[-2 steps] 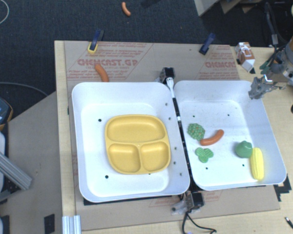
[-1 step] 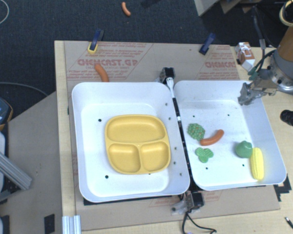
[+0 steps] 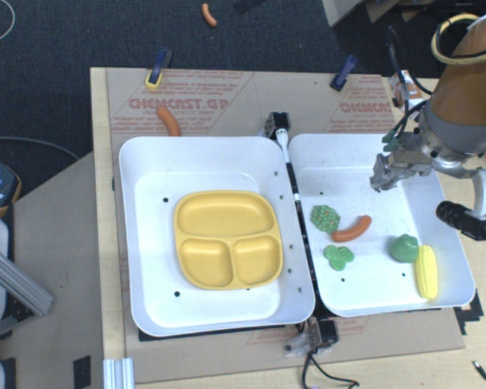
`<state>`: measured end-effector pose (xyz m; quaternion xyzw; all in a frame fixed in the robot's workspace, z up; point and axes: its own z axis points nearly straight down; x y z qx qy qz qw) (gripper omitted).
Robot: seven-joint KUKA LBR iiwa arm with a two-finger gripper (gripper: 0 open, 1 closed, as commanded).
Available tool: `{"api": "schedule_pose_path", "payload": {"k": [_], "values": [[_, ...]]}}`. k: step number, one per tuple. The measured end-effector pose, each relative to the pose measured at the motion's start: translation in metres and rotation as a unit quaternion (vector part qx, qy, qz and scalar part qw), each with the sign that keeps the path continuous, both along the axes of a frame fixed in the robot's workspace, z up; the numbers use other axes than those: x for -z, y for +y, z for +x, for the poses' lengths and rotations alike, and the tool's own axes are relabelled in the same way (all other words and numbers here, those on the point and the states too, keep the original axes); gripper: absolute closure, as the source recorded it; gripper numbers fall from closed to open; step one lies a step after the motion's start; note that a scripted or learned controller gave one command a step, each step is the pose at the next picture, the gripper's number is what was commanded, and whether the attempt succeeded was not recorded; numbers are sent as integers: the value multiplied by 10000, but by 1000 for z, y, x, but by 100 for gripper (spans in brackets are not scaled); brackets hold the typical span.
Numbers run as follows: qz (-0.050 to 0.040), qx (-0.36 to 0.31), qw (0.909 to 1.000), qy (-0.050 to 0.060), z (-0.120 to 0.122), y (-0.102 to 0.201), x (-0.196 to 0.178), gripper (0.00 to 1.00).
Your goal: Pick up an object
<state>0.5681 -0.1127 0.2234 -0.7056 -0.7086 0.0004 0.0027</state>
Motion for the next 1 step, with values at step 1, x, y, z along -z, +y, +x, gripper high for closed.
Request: {"api": "schedule_pose_path", "payload": {"k": [1], "values": [[-2, -5, 10000, -2, -19, 56, 7, 100]]}}
